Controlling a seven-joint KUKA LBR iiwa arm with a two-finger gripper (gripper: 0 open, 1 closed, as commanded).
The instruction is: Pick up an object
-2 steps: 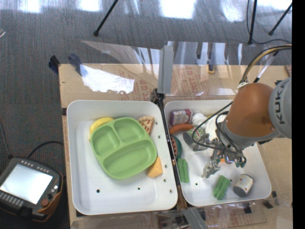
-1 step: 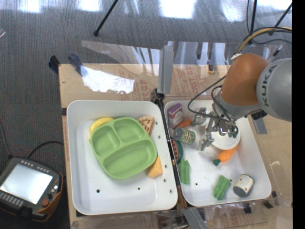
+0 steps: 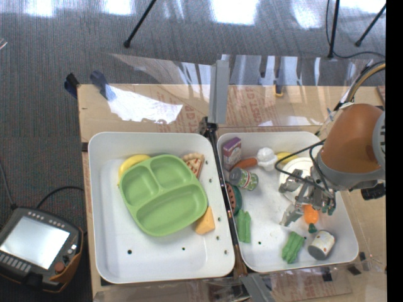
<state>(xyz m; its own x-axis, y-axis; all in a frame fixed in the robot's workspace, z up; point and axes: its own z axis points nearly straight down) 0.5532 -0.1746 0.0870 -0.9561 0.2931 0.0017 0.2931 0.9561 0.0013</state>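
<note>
While the gripper [image 3: 301,207] hangs low in the right bin [image 3: 345,247], I cannot tell its state, and nothing shows in its grasp. A small orange piece [image 3: 310,215] lies just beside it; the pick looks undone.

Right bin's [image 3: 337,228] middle floor lies open, with the green toy [image 3: 292,246] and cup [image 3: 321,245] crowding its front.

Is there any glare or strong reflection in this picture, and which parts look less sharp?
In the camera view, bright window glare lies on the bench's brown top behind the left white bin; the grey two-finger gripper over the right white bin looks soft and cluttered, while the green divided plate is evenly lit.
</note>
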